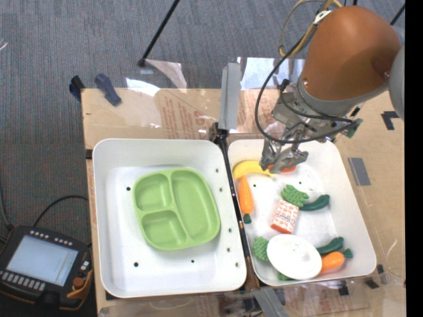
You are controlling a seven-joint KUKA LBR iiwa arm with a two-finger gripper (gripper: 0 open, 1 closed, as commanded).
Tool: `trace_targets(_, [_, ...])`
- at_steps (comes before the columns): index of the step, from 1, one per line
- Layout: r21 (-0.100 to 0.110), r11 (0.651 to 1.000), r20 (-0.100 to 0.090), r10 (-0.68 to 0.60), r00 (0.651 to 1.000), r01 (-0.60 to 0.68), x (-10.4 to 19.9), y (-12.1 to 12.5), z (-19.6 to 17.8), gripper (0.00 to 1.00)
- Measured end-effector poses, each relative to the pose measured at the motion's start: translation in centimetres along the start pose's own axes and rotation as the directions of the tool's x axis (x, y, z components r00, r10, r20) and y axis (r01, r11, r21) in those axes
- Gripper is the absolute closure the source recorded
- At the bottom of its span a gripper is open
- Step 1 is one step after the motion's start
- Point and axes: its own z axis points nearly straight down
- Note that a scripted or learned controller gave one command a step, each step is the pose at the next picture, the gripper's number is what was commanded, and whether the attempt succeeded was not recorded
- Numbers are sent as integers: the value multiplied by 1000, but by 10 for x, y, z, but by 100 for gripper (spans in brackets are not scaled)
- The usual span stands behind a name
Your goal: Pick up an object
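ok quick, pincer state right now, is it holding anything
pincer: down in the right bin beside the banana; open or closed cannot be told, and nothing is visibly held.

Green divided tray (176,208) sits mid left bin (109,269). Teach pendant (41,267) on floor at 8 o'clock. Blue tape (108,88) at counter's (139,117) 11 o'clock corner.

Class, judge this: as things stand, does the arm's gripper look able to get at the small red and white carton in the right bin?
Probably yes: the carton lies uncovered, and the gripper hangs over the same bin.
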Motion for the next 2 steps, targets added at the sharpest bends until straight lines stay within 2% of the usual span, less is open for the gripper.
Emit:
trace_targets(1, [-1, 985, -3, 171, 985, -171, 40, 74, 16, 100])
trace_targets(2, [2, 997, 1, 77, 997, -77, 145, 56, 157, 100])
